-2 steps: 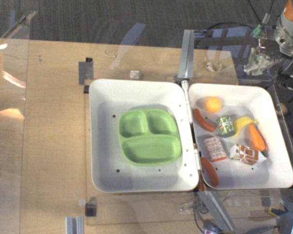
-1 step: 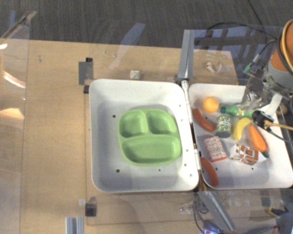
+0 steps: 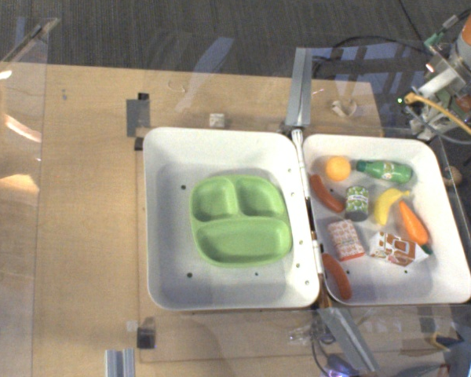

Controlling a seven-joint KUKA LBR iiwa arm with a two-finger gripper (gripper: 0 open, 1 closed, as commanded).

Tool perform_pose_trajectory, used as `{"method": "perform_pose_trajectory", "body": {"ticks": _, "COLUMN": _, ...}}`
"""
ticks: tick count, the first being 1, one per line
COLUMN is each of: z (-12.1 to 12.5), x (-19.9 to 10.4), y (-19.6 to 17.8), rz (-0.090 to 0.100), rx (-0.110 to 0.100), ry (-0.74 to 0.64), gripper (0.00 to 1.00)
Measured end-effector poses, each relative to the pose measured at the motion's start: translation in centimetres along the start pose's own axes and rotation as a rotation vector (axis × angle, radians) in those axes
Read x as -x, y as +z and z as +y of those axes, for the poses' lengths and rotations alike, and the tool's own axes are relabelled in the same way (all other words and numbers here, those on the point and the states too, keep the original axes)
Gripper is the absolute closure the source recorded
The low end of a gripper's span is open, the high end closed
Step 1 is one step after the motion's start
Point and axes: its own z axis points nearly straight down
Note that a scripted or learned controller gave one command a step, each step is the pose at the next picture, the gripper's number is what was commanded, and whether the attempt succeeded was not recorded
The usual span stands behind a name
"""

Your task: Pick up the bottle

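Note:
The green bottle [image 3: 385, 170] with a white label lies on its side near the far edge of the right bin [image 3: 447, 289], cap end toward the orange. The gripper [image 3: 442, 83] hangs above the bench beyond the bin's far right corner, up and to the right of the bottle and well apart from it. Cables crowd around the wrist.
In the right bin, around the bottle, lie an orange [image 3: 338, 168], a small green can [image 3: 356, 201], a banana [image 3: 387, 203], a carrot [image 3: 414, 225], two sausages [image 3: 326, 193], and two small cartons [image 3: 345, 239]. The left bin [image 3: 165, 210] holds a green divided plate [image 3: 240, 219].

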Motion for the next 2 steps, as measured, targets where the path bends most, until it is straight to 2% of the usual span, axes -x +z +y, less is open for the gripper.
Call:
{"method": "perform_pose_trajectory", "body": {"ticks": 1, "z": -4.6, "x": 1.6, "y": 7.0, "rz": -0.001, "rx": -0.002, "ry": 0.102, "gripper": 1.00}}
{"method": "perform_pose_trajectory", "body": {"ticks": 2, "z": -8.9, "x": 8.1, "y": 1.3, "rz": 0.002, "rx": -0.001, "ry": 0.311, "gripper": 1.00}}
